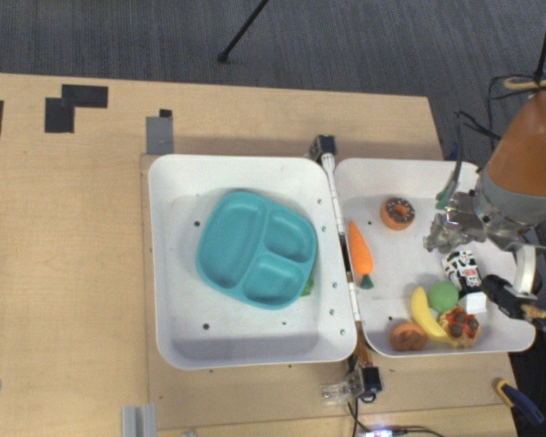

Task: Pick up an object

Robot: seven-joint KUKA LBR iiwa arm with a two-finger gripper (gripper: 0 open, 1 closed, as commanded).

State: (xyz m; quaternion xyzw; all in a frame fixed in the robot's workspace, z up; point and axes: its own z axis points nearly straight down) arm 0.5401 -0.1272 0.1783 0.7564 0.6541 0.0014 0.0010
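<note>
Carrot (359, 251) lying in right bin (382, 176) | tool (448, 232) nearby, grip state unclear

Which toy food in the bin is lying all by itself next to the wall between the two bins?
The carrot. It lies alone against the right bin's left wall, while the banana, the green ball and the pizza slice crowd together at the front.

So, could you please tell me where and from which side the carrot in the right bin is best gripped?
Probably across the thick orange middle of the carrot, coming straight down from above. It lies flat and alone beside the right bin's left wall, its green tip toward the near side, so closing across its narrow width suits it. The wall sits close, leaving little room on that side.
</note>
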